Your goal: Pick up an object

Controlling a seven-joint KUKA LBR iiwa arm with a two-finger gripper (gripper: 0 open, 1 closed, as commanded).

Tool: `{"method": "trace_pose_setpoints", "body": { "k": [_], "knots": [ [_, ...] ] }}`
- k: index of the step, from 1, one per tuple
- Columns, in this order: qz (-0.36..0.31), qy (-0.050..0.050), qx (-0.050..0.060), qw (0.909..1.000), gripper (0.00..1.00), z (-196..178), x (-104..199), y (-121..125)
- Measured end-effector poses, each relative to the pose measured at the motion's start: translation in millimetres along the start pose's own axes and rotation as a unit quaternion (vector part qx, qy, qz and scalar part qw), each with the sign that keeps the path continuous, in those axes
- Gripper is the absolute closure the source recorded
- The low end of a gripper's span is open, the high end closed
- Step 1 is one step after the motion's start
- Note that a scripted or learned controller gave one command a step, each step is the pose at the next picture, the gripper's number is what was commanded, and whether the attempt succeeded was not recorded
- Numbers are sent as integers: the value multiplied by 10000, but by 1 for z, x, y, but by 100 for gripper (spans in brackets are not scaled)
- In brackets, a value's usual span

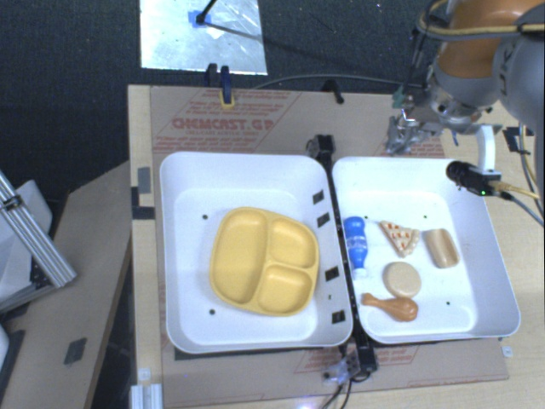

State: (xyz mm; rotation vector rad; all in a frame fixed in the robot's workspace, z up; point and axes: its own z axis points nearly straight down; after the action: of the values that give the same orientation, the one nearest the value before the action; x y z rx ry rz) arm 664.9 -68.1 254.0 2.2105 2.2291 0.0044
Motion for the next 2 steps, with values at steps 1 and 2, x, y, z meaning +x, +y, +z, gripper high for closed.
{"method": "trace_pose_setpoints", "body": {
  "k": [1,2],
  "knots": [
    [-4,4,2,10000,100,-5,51,1],
    [-5,6,13,10000,100,-2,99,-7]
  ]
}}
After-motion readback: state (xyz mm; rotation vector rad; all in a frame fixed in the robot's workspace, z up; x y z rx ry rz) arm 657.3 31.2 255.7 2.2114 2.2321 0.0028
